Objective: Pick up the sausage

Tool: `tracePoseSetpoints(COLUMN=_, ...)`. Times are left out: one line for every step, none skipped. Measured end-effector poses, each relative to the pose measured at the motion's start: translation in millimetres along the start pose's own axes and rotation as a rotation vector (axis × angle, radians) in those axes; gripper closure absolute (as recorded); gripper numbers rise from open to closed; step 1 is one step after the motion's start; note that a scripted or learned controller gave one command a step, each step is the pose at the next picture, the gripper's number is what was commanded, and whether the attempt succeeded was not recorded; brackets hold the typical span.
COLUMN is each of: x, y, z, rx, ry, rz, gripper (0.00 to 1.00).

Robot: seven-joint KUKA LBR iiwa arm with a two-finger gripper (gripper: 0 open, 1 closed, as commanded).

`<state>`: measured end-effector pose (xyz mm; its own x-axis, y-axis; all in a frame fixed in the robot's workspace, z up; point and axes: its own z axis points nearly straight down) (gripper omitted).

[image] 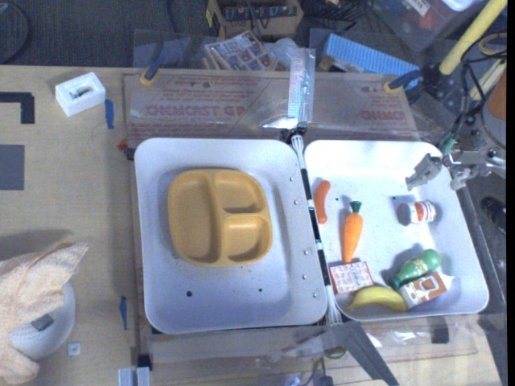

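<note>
Pincer (424, 172) low at the right, tilted leftward, nothing between fingers.

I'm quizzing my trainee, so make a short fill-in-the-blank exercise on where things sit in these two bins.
1. The sausage lies in the ____ bin.
2. Beside the sausage stands out an orange ____ with a green top.
3. The yellow divided tray sits in the ____ bin.
4. The banana is coloured ____.

Missing words: right; carrot; left; yellow

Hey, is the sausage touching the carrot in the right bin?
Apart. The camera view shows a strip of white bin floor between the sausage and the carrot.
</note>
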<state>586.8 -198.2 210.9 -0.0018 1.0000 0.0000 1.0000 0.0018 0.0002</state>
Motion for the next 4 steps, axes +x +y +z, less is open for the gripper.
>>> tracePoseSetpoints(x=78.0, y=4.3, z=81.6, rx=0.000, ry=0.000, rz=-0.067, gripper=0.00)
tracePoseSetpoints(x=105.0, y=21.3, z=123.0, rx=-0.005, ry=-0.001, rz=-0.037, gripper=0.00)
tracePoseSetpoints(x=103.1, y=45.2, z=123.0, rx=-0.009, ry=-0.003, rz=-0.466, gripper=0.00)
tracePoseSetpoints(x=97.7, y=3.9, z=122.7, rx=-0.006, ry=-0.001, rz=-0.550, gripper=0.00)
